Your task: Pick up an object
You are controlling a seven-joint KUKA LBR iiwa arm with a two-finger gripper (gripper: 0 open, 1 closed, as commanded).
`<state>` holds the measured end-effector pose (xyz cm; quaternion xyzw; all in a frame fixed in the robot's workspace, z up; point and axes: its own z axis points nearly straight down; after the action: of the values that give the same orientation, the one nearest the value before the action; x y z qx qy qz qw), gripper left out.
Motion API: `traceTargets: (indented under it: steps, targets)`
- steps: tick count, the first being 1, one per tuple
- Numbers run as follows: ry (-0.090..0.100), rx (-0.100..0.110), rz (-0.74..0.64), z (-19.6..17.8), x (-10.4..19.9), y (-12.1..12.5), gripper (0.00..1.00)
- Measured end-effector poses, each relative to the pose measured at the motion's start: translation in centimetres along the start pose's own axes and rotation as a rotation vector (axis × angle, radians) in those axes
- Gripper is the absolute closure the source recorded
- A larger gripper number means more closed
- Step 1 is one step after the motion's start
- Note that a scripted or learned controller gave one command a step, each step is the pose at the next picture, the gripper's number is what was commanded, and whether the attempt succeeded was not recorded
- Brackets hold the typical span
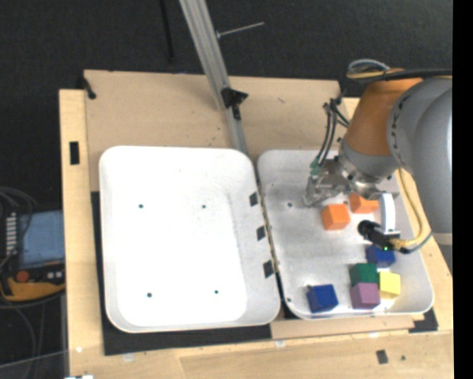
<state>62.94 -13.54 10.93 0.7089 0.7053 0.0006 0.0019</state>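
My gripper (pixel 315 191) hangs over the upper part of the right bin (pixel 291 235), reaching in from the right under the orange-banded wrist. An orange block (pixel 335 215) lies just below and to the right of it, apart from it. A second orange block (pixel 364 204) sits partly under the wrist. Near the bin's front edge lie a blue block (pixel 321 297), a purple block (pixel 365 294), a yellow block (pixel 389 283) and a green block (pixel 364 273). Another blue block (pixel 380 255) sits just above the green one.
The left bin (pixel 181 235) stands beside the right one, joined by small clips along the shared edge. A slanted metal pole (pixel 212 61) rises behind the bins. Cables and a box (pixel 39 239) lie off the bench to the left.
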Motion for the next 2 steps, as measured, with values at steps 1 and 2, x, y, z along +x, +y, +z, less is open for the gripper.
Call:
traceTargets:
  steps: [1, 2]
  targets:
    - [0.001, -0.004, -0.001, -6.4, -0.1, -0.2, 1.0]
    - [0.0, -0.006, -0.008, -12.9, -0.5, 0.4, 1.0]
